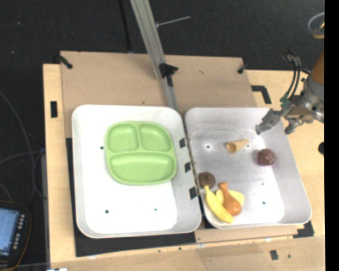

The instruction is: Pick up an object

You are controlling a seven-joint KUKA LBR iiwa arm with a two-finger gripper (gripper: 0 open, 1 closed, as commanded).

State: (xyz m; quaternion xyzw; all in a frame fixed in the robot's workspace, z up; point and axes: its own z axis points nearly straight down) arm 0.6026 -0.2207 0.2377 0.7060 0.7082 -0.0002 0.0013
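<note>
Two bins [90, 219]; one green plate [141, 153]; five food pieces [231, 199].

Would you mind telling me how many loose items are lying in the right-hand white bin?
5: a tan cone upper middle, a dark maroon ball right, a brown round piece left, and an orange drumstick-shaped piece overlapping a yellow banana at the front. More may hide beneath.

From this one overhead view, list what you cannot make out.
- Gripper: small and blurred at the right bin's far corner; open or shut is unclear.
- Arm: cut off by the picture's right edge.
- Banana: partly covered by the orange toy lying on it.
- Small brown item and dark purple one: too small to identify.
- Screen: cut by the left edge, unreadable.
</note>
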